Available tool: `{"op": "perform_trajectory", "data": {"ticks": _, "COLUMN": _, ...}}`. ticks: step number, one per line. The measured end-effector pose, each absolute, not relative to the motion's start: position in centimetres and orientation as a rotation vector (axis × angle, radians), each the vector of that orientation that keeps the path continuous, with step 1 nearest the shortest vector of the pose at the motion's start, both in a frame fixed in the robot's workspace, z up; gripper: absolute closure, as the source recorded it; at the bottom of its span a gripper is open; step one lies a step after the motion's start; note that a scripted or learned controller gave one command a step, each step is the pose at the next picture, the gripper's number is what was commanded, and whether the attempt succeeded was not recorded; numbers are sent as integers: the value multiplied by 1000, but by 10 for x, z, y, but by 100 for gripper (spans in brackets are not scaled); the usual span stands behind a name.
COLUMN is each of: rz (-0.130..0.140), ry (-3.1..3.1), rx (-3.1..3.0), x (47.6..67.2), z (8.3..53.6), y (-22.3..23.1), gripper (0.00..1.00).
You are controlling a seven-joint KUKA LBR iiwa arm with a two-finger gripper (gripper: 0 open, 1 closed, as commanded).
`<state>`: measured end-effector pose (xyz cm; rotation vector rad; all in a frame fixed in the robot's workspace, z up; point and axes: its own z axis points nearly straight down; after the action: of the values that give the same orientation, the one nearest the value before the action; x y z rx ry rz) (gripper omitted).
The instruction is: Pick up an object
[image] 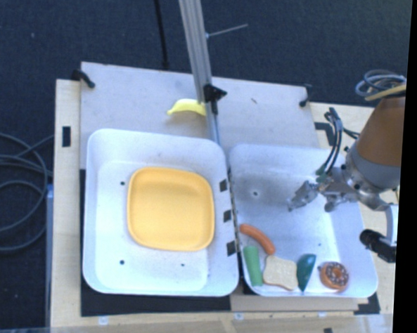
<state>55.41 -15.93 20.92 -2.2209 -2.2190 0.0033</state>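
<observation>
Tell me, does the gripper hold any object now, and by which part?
Nothing is held: the gripper hangs over bare bin floor.

Bright, slightly bluish light washes out the two white bins (94,190). The picture is soft and grainy. The gripper (302,197) throws a faint shadow on the right bin's floor, and the dark floor beyond the bench (59,308) is murky.

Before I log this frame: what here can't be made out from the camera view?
- Gripper: too small and blurred to tell its finger state.
- Arm: upper part cut off by the right edge.
- Donut: surface detail too small to read.
- Banana: one end hidden behind the metal pole.
</observation>
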Motion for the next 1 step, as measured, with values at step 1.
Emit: {"op": "perform_trajectory", "data": {"ticks": 1, "rz": 4, "ry": -2218, "rx": -2220, "x": 546, "z": 154, "y": -153, "gripper": 0}}
